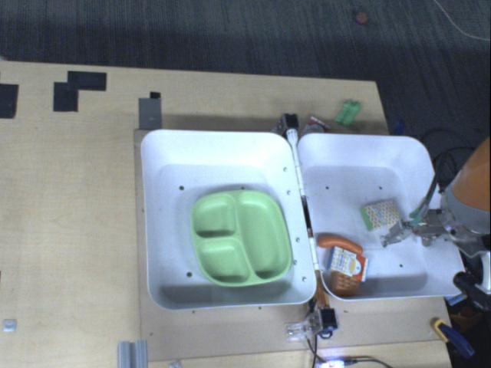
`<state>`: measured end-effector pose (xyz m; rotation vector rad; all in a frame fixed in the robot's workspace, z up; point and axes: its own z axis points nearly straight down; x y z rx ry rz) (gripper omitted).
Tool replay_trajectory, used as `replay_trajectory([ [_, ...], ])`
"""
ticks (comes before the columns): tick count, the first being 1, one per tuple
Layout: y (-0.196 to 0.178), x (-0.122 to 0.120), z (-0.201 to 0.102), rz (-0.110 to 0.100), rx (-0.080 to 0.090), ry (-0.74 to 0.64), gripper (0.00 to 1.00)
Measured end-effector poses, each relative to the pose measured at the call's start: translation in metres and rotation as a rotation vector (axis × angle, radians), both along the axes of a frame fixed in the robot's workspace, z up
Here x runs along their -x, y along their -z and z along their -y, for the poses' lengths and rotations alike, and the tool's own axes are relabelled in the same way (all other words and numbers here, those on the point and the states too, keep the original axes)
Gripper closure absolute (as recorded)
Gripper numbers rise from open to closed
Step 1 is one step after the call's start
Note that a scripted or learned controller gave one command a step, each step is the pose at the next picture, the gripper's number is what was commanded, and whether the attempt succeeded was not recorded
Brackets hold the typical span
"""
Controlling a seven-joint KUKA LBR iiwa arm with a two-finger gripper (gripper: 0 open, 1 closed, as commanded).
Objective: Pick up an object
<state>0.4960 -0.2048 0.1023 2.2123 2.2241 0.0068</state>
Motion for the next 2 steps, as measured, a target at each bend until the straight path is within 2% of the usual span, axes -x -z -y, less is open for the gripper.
replay_trajectory([
  [1,-0.0107,-0.0014,-0.0005,0.003,0.001,-0.002,1.00],
  [2,-0.0105,-0.0013,-0.0005,0.003,0.000,-0.002,0.00],
])
